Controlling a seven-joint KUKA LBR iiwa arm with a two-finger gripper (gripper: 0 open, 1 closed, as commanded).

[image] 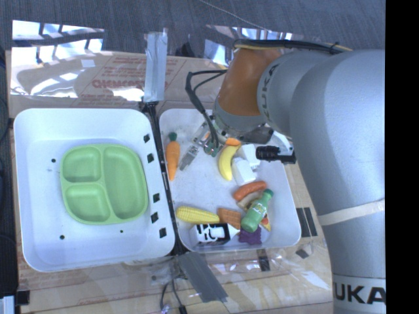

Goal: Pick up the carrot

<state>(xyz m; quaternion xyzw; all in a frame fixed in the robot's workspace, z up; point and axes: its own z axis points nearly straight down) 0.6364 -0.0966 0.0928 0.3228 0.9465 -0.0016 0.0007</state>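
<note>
Lying against the left wall of the right shallow white bin (281, 231), the orange carrot with a green top (172, 159) rests on the bin floor, untouched. The grey two-finger gripper (191, 154) hangs just to its right, its metal fingers (194, 150) slightly parted with nothing between them. Nearby lie a yellow banana (226, 161), a yellow corn cob (196, 214) and a green bottle (256, 211); the left white bin (33, 241) holds a green divided plate (103, 184).

Green plate (105, 183), banana (226, 163), corn (196, 214)
</note>
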